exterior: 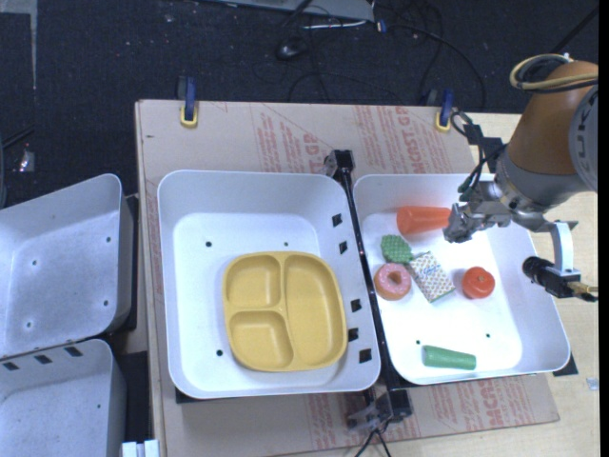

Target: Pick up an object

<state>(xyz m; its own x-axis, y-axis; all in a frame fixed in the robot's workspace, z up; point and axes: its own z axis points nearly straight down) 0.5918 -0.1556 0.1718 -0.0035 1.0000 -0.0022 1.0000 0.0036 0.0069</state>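
Desk (pixel 247 131): I see a brown board with red print, two clamps (pixel 189 112) on its far edge, dark speckled floor (pixel 86 65) and loose cables beyond it.
Left bin (pixel 181 208): white, shallow; a yellow three-part tray (pixel 284 310) lies in its middle, with bare white all round it, widest at the far side.
Right bin (pixel 542 341): white, touching the left bin along a black divider strip (pixel 357 255).
Carrot (pixel 422 220): orange cone at the far side of the right bin, its right end just beside the end effector.
Green piece (pixel 397 248): near the divider, just on the near side of the carrot.
Donut (pixel 392 281): pink ring, touching the box on its right.
Box (pixel 430 276): small patterned block in mid-bin, tilted.
Red piece (pixel 478 282): round, right of the box, standing apart.
Green stick (pixel 448 357): lies alone by the near wall.
End effector (pixel 460 228): low over the far part of the right bin; I cannot tell how its fingers stand, and I see nothing held.
Arm (pixel 552 150): comes in from the far right over the bin's right rim.
Open room: bare floor in the right bin between the red piece and the stick, and along its right wall.
Side: two spare white bins (pixel 57 255) sit left of the desk.
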